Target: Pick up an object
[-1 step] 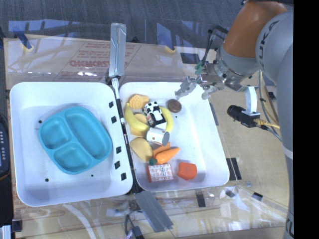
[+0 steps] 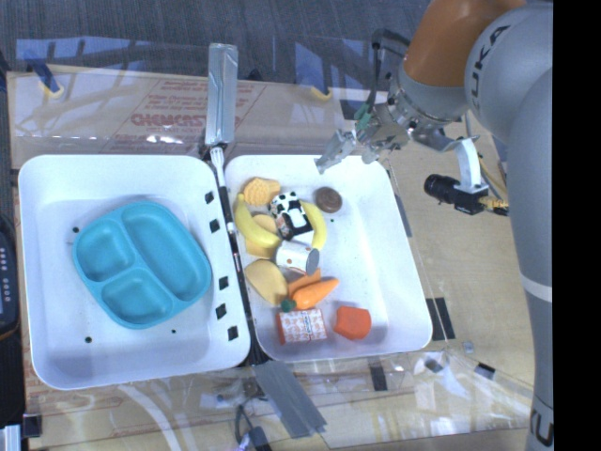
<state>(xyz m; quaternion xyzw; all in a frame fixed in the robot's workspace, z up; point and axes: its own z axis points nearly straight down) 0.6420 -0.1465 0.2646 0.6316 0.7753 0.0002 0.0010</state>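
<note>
The gripper [image 2: 331, 158] hangs at the far rim of the right bin [image 2: 394, 252], above the bin's upper right part. Whether it is wide or narrow I cannot tell at this size; nothing shows in it.

The step in hand looks like the approach before a pick. The nearest thing is the brown disc [image 2: 327, 198], just below the gripper and a little apart from the heap, so it is the easiest to reach with room on every side. It is small, round and flat, so a grasp would need to come straight down and low, or the disc may slide away.

Further left, the items crowd together along the bin's left wall: a banana [image 2: 252, 228] curving under a black-and-white toy [image 2: 292, 214], a waffle-like biscuit [image 2: 260, 191] above them, a white cup [image 2: 294, 256] on its side, a yellow lump [image 2: 266, 281], a carrot [image 2: 313, 291] and a small red-and-white carton [image 2: 302, 326]. They touch or overlap, so a descent there risks pushing neighbours.

An orange block [image 2: 352, 321] sits near the front, just beside the carton; its chunky shape should take a grip well.

The left bin [image 2: 56, 346] holds a blue tray [image 2: 141, 262].
</note>
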